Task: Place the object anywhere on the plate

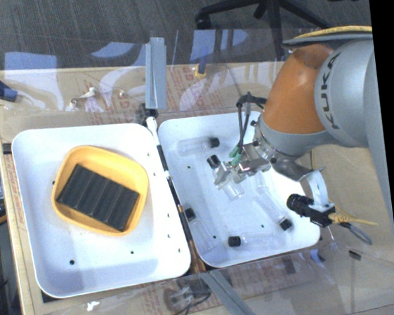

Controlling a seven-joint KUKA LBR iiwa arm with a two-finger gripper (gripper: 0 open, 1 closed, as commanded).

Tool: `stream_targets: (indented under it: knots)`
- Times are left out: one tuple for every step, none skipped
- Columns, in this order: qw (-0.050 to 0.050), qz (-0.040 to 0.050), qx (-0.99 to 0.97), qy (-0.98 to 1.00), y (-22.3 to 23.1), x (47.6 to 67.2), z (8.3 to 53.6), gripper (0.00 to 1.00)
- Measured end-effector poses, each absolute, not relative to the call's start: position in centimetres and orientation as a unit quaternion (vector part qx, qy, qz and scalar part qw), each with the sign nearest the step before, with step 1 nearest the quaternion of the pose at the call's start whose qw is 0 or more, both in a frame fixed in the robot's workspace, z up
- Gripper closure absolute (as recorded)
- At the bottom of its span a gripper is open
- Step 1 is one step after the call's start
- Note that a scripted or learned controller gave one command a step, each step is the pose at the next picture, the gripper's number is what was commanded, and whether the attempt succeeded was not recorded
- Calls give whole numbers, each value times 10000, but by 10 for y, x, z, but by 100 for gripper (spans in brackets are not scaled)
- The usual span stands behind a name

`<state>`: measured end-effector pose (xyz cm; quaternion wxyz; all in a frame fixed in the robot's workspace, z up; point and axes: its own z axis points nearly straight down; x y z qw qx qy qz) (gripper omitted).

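A yellow plate [63,177] with rounded corners sits in the left bin [42,259], and on it lies a dark ribbed rectangular slab [97,198], set at a slant — matte, with parallel grooves. The right bin [207,247] is glossy white plastic and holds a few clear little vials with black caps, one near the top [213,143], one at the bottom edge [233,241], another by the right rim [284,224]. The grey arm [330,88] with its orange band reaches over this bin, its gripper [231,174] low among the vials; whether the claw is spread or pinching anything cannot be told — its tips blur into clear plastic. An office chair base [271,0] stands beyond the bench.
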<state>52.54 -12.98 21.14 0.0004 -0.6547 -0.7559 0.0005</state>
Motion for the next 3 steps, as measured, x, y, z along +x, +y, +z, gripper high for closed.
stream_targets:
  knots:
    - [12, 9, -6088, -7933, -40, 545, 218, 100]
    - [19, 14, -5788, -8155, 12, 530, 191, 100]
    - [17, 14, -5791, -8152, 11, 531, 191, 0]
